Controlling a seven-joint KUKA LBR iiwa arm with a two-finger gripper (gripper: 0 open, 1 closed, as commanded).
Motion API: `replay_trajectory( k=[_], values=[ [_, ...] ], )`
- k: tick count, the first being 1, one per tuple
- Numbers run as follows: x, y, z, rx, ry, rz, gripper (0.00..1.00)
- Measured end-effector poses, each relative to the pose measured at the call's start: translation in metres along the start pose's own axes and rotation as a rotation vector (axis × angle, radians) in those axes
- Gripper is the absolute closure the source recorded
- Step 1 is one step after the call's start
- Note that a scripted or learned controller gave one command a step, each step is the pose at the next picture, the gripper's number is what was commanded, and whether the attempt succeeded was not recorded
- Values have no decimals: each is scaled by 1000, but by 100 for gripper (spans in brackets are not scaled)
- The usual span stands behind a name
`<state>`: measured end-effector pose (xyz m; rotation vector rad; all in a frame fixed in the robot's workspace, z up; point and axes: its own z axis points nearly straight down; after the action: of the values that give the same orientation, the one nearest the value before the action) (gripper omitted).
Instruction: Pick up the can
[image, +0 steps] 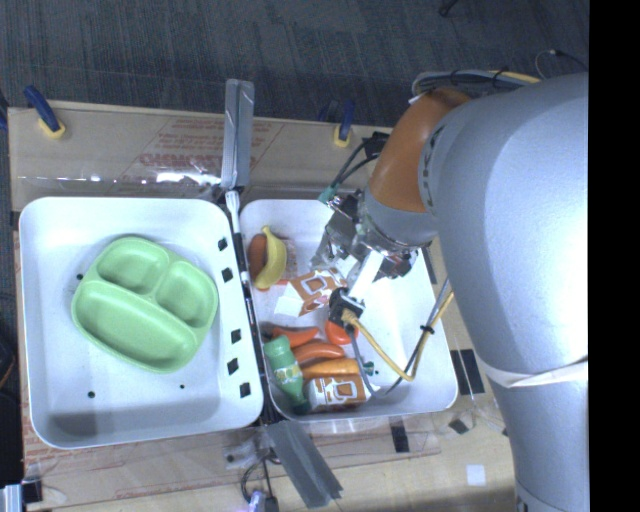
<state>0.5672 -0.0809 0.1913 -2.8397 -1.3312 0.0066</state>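
The can (336, 391), with an orange and white label, lies on its side at the near edge of the right bin (425, 385). My gripper (336, 258) hangs under the orange-banded wrist over the far middle of that bin. It is just above an orange and white packet (314, 290) and well clear of the can. The wrist hides most of the gripper.
A yellow and brown toy fruit (267, 257) lies at the right bin's far left. Orange toy vegetables (316, 346) and a green bottle (282, 366) crowd against the can. The left bin (50, 400) holds a green divided plate (146, 301).
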Motion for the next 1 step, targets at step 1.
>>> replay_trajectory(
  k=[1],
  values=[
    [-2,-101,1,0,-2,62,100]
  ],
)
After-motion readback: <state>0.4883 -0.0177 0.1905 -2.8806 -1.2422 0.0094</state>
